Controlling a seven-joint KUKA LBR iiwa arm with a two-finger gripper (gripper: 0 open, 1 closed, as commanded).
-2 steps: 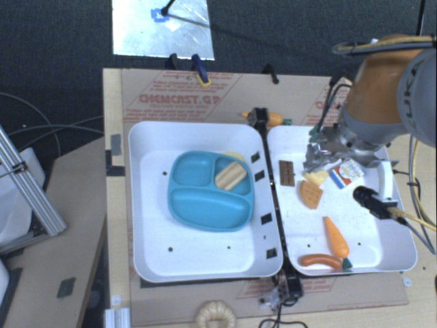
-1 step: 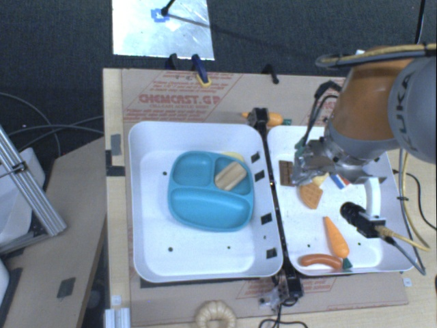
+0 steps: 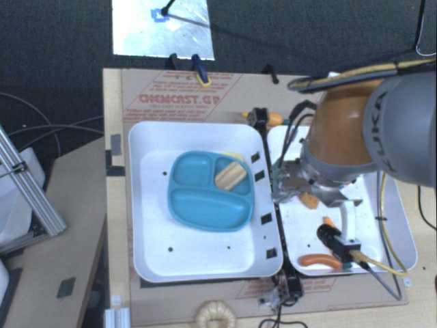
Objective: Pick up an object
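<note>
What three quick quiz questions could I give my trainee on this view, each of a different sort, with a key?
1. True or false: the blue divided plate lies in the left bin.
2. Multiple choice: the tan cylindrical block rests in A) the plate's large compartment, B) a small upper compartment of the plate, C) the right bin.
3. Fill in: the arm hangs over the ____ bin.

Key: 1 true; 2 B; 3 right. In the right bin, an orange curved piece lies near the front wall.
</note>
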